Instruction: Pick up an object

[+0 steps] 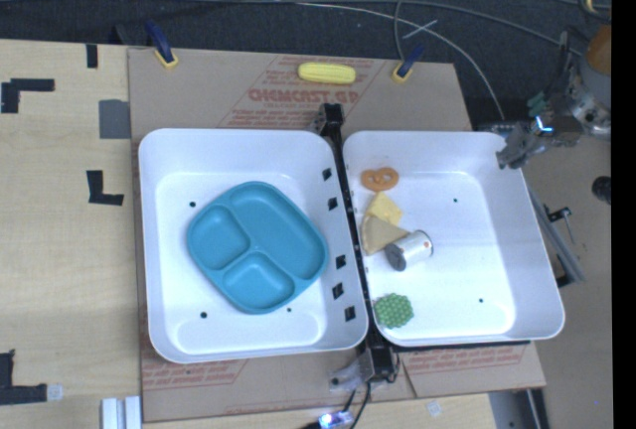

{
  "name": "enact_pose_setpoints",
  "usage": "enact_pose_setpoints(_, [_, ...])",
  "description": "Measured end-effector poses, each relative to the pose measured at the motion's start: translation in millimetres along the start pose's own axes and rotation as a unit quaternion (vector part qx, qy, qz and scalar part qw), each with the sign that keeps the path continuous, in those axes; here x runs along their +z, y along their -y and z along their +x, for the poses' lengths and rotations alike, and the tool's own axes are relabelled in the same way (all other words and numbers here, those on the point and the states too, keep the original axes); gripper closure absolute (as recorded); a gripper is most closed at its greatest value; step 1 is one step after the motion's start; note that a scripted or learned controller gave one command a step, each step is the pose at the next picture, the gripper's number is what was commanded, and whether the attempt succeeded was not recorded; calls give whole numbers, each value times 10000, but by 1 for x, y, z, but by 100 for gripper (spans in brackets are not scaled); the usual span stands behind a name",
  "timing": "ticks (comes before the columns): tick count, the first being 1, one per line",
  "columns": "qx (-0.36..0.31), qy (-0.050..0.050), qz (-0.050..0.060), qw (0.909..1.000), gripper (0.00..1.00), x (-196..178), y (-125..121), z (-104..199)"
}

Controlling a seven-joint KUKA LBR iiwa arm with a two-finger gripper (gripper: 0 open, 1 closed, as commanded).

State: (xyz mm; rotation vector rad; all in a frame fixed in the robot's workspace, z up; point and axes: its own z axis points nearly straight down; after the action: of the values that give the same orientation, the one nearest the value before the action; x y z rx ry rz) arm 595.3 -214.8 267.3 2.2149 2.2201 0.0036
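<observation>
Crowding the right bin's left side: pretzel, cheese wedges, can, broccoli.

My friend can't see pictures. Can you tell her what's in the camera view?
Two white bins sit side by side: the left bin holds a blue tray, the right bin a few small toy foods. The robot's pincer hangs by the right bin's far corner.

You are looking at two white bins: the left bin carries one blue divided tray; the right bin carries five small items. One yellow piece lies on the cardboard behind them.
</observation>
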Motion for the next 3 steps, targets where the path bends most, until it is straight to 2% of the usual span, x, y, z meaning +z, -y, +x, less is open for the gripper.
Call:
enact_pose_setpoints(2, [-12,-12,30,10000,100,-8,-2,109])
enact_pose_setpoints(3, [-9,-10,33,10000,100,4,0,171])
